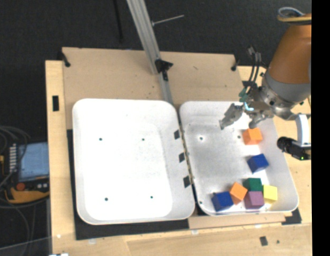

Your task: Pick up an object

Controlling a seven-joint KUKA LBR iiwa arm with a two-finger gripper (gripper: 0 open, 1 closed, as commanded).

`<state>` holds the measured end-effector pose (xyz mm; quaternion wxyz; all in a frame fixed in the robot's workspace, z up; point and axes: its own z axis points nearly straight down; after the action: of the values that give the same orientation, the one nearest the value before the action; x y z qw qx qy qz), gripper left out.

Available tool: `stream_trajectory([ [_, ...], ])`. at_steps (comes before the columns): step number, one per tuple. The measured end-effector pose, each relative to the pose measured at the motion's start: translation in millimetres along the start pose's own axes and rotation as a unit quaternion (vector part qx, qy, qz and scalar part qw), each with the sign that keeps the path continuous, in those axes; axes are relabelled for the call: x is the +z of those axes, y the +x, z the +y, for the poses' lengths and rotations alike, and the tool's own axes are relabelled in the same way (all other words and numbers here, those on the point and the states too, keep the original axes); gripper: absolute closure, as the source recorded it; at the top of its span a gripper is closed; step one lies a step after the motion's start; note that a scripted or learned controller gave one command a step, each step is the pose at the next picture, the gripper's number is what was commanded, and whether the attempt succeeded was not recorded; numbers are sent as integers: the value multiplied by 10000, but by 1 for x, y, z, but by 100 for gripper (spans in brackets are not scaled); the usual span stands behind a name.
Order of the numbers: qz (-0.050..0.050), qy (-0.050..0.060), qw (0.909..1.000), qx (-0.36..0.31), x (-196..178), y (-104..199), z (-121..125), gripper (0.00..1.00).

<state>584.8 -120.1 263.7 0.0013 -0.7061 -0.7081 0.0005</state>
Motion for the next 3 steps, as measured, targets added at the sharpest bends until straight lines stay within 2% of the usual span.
stream_trajectory([
  [1,-1,-19,10000,5,-2,0,1,0],
  [3,-18,9,10000,32,100,-4,12,0],
])
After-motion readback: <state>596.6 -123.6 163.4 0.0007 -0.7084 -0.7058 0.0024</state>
